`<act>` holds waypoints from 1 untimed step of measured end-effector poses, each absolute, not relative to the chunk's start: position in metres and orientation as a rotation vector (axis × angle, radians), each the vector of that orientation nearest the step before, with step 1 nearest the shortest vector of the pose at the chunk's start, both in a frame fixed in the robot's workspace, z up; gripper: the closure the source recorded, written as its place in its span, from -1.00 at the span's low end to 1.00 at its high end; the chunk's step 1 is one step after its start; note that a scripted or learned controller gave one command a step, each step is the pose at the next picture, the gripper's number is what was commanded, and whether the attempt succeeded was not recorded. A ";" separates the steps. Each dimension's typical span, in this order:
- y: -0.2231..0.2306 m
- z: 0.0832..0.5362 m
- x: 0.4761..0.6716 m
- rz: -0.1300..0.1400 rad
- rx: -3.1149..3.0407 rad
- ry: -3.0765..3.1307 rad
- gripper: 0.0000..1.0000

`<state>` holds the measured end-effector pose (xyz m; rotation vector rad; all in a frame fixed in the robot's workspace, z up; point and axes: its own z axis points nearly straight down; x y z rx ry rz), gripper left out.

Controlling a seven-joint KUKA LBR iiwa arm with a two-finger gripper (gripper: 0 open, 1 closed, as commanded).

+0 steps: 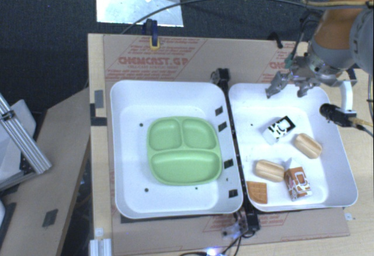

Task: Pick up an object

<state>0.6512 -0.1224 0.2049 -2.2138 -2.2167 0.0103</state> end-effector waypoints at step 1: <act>-0.122 0.213 0.654 -0.002 -2.219 -2.226 -1.00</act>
